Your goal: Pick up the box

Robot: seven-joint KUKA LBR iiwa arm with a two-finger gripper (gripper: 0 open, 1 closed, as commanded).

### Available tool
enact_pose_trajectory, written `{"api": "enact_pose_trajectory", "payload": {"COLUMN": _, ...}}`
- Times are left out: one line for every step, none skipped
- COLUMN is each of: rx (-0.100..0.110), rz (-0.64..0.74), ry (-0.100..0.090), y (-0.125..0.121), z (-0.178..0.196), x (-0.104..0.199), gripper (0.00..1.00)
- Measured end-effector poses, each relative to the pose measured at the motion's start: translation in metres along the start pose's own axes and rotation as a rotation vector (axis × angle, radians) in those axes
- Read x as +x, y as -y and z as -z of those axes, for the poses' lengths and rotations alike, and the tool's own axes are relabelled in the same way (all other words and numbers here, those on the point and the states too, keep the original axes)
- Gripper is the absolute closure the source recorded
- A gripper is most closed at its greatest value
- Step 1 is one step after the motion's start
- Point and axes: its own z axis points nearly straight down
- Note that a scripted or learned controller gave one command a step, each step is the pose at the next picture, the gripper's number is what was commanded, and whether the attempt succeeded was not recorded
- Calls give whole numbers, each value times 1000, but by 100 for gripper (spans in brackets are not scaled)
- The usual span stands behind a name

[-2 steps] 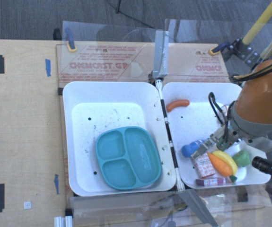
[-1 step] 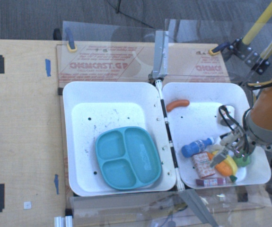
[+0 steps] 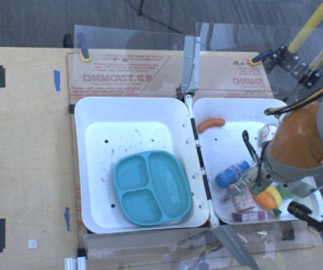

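Over the right bin (image 3: 228, 108), the gripper (image 3: 255, 183) hangs low above the clutter; I cannot tell its opening. Just beside it lies the box (image 3: 243, 201), between a blue bottle (image 3: 232, 174) and orange toy (image 3: 266, 201).

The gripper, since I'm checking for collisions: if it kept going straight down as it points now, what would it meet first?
Probably the small box lying in the clutter of the right bin, beside the blue bottle. The gripper is partly hidden by the arm, so depth is uncertain.

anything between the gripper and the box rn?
The box lies in the right bin, packed among a blue bottle and orange and yellow toys. The arm's orange wrist hangs right over that pile, hiding the gripper, so I can't tell.
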Motion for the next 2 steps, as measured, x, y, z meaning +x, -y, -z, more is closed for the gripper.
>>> {"api": "enact_pose_trajectory", "payload": {"rx": -6, "rz": -4, "ry": 8, "y": -1, "z": 11, "x": -3, "gripper": 100}}
{"api": "enact_pose_trajectory", "payload": {"rx": 5, "rz": -72, "ry": -7, "y": -65, "z": 137, "x": 48, "gripper": 100}}
